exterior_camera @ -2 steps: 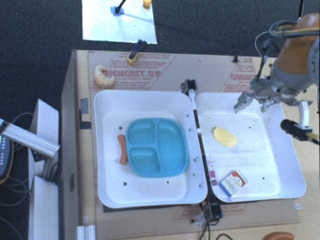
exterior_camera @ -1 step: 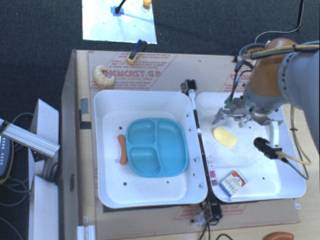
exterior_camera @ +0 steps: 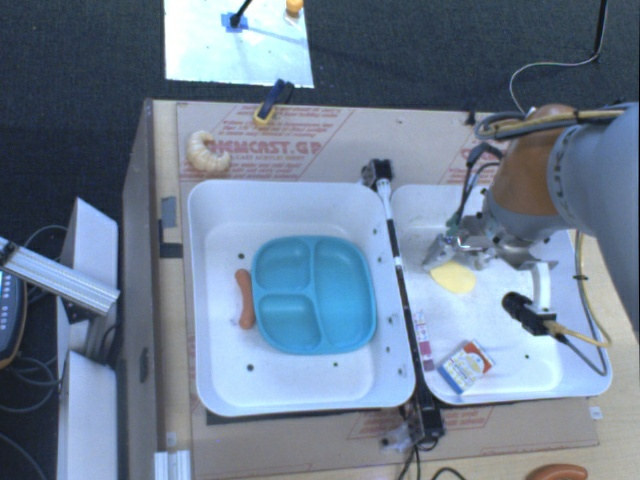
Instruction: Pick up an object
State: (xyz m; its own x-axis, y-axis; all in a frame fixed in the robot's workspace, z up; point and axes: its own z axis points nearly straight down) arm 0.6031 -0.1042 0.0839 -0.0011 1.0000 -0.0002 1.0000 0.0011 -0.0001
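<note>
The yellow flat piece (exterior_camera: 454,278), prob. a toy cheese or chip, is lying in the right bin (exterior_camera: 575,378), near its far-left part. It's the closest thing to the gripper (exterior_camera: 462,249), so I think that's the one being picked. The gripper is hanging just above the piece's far edge, maybe touching it. I can't tell if it's open or closed, & nothing is showing as held in it. The arm (exterior_camera: 560,183) is reaching in from the right, bending down over the bin, prob. so the gripper is coming at the piece from the top.

Also sitting in the right bin: a small box w/ orange & blue print (exterior_camera: 465,366), at the near side, well apart from the yellow piece.

The left bin (exterior_camera: 215,208) is holding a blue tray w/ 3 parts (exterior_camera: 313,294) in its middle. A toy hot dog (exterior_camera: 244,299) is lying just beside the tray's left edge, not in it.

Outside the bins, a pale curly toy (exterior_camera: 207,151) is lying on the bench at the far left.
</note>
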